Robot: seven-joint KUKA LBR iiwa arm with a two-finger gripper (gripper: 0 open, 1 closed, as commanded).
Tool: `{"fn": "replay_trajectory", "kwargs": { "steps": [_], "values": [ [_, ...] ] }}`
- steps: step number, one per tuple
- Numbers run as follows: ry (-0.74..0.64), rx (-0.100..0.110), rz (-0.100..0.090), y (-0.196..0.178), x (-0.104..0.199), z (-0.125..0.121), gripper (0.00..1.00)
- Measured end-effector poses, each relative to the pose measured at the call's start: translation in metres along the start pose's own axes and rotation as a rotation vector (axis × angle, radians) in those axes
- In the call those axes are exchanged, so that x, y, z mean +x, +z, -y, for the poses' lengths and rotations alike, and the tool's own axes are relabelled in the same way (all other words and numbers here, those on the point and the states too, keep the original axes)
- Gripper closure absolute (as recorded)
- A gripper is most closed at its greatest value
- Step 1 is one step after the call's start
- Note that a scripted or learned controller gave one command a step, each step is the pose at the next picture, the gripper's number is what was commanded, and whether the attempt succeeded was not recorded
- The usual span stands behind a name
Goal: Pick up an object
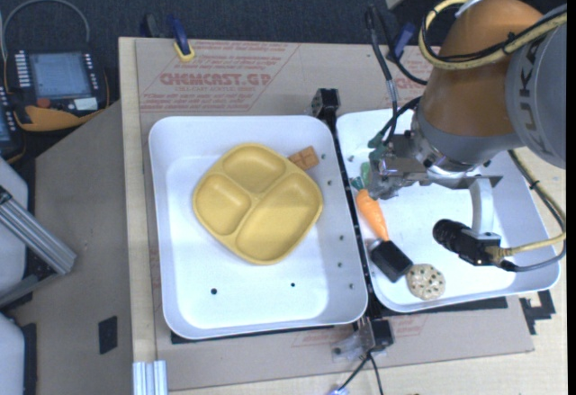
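While the gripper (pixel 385 179) hangs low over the upper left part of the right bin (pixel 531 224), its open or closed state cannot be told, since the wrist hides it from above; nothing is seen held.

Key relation: the carrot (pixel 372 215) lies just below and slightly left of the gripper in the frame, close to the bin's left wall. Its long axis runs nearly top to bottom, leaning toward the lower right. It is judged the nearest candidate, so a grasp would probably close across this axis, from left and right.

Count, right bin: one carrot; one black block (pixel 390 260) just below the carrot's lower end; one round cookie (pixel 425 281) beside that block at the lower edge; one green piece (pixel 364 175) at the gripper's left, partly hidden.

Count, left bin (pixel 180 249): one yellow plate (pixel 256 204) with three compartments, centred; one small brown block (pixel 304 157) touching the plate's upper right rim.
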State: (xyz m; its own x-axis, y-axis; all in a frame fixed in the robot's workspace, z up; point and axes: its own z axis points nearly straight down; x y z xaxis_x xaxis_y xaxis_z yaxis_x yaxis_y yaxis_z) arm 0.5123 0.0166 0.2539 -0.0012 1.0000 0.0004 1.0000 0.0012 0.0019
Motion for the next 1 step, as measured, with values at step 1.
{"fn": "replay_trajectory", "kwargs": {
  "steps": [1],
  "values": [
    [-0.004, 0.006, -0.001, 0.0172, 0.0572, 0.0003, 1.0]
  ]
}}
